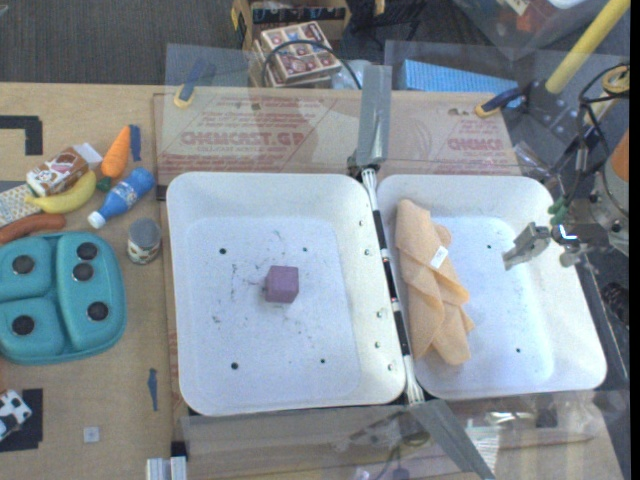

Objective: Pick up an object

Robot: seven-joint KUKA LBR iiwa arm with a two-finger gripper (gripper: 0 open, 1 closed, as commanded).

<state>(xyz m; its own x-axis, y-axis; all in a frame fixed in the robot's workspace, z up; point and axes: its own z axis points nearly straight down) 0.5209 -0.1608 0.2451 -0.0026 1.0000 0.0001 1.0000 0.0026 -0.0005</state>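
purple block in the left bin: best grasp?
Take the purple block from straight above, fingers closing on two opposite flat side faces. It sits flat and alone near the middle of the left bin, away from every wall, so nothing crowds either side. The gripper is over the right bin.

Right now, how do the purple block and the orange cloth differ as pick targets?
The purple block is small, compact and cube-like; the orange cloth is long, limp and folded. The block sits mid left bin; the cloth lies along the right bin's left wall. Neither touches the gripper.
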